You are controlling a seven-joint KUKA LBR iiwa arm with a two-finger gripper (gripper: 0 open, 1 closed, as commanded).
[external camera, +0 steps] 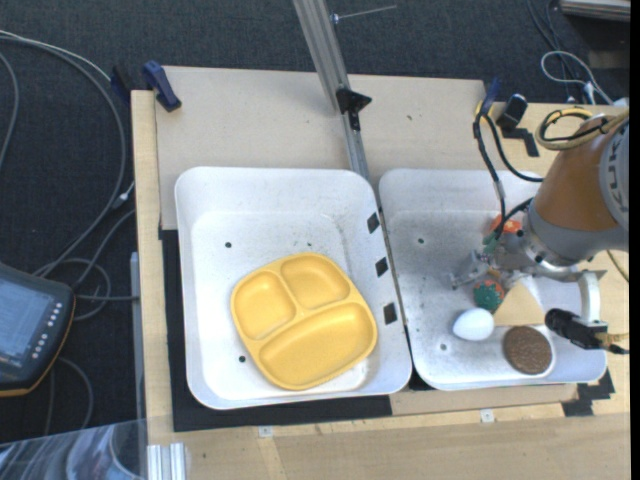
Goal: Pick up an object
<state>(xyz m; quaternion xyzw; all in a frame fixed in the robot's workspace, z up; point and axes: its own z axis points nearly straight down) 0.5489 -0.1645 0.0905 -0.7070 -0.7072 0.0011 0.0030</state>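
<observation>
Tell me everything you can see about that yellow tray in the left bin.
The yellow tray looks like smooth moulded plastic, rounded at the corners, with three hollows: two smaller ones toward the far side and one long one along the near side. Nothing lies in the hollows. It rests flat on the floor of the left bin, turned at a slant to the bin's walls, near the bin's front. Its near right corner lies close to the bin's front wall. The robot's hand is over the other bin, well away from it.
</observation>
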